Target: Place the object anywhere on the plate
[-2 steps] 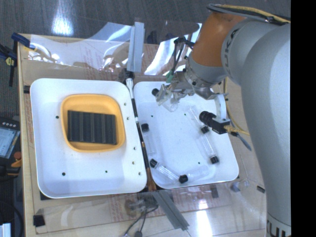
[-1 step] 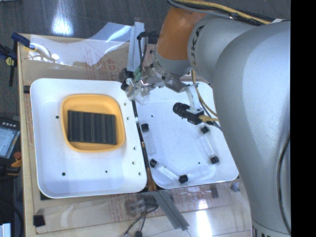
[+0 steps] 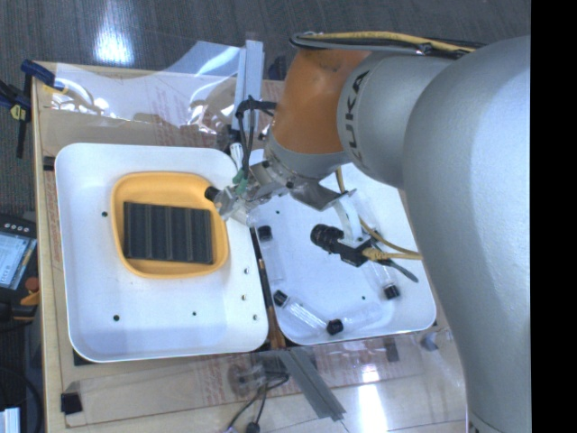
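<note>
Gripper (image 3: pixel 233 198) hangs at plate's (image 3: pixel 133 189) right rim, black-capped object (image 3: pixel 213 193) beside its tip.

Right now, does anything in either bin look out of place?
Nothing looks spilled or broken. Clear black-capped tubes lie scattered at mixed angles in the right bin; the yellow plate sits flat in the left bin.

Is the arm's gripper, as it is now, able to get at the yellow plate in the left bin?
Probably yes. The gripper is already at the right rim of the yellow plate in the left bin, and nothing visible stands between them.
</note>
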### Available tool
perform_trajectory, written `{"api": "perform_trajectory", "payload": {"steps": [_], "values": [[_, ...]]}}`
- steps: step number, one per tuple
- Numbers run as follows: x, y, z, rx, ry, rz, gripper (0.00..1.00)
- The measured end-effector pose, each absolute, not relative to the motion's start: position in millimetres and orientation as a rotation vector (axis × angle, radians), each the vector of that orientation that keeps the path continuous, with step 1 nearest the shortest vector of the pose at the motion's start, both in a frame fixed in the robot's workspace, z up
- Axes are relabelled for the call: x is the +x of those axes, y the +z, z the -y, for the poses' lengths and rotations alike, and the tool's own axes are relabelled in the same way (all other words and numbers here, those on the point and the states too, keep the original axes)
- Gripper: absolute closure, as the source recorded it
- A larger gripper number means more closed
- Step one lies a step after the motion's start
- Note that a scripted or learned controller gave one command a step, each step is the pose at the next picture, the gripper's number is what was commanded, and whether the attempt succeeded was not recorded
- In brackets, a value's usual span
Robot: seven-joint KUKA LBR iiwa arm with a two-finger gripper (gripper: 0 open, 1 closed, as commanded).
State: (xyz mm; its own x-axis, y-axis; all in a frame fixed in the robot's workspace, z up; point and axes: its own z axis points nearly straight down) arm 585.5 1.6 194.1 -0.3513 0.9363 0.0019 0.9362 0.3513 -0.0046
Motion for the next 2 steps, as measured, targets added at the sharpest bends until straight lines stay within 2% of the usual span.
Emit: {"api": "perform_trajectory", "payload": {"steps": [1, 2], "values": [[585.6, 194.3, -1.2, -1.788, 0.004, 2.579, 0.00], [577.7, 219.8, -4.3, -1.782, 0.000, 2.586, 0.00]]}}
